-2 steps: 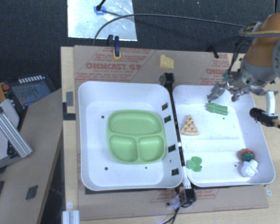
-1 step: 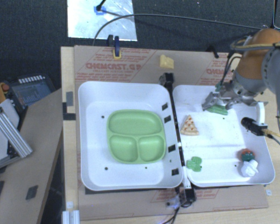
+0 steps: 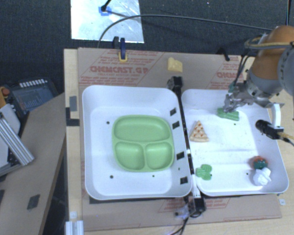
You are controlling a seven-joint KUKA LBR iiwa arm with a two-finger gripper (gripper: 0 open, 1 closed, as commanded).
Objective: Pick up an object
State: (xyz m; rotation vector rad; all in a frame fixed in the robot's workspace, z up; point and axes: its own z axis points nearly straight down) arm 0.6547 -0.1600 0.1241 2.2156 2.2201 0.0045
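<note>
Lying crosswise beneath gripper (image 3: 231, 105): green block (image 3: 228, 114)

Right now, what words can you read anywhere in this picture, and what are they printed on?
"CHEMCAST G9": red print on the brown board behind the left bin; the last characters are uncertain.
Red print on the same board behind the right bin, near the gripper: too blurred to read.
Screen of the handheld controller at the left: too small to read.
</note>
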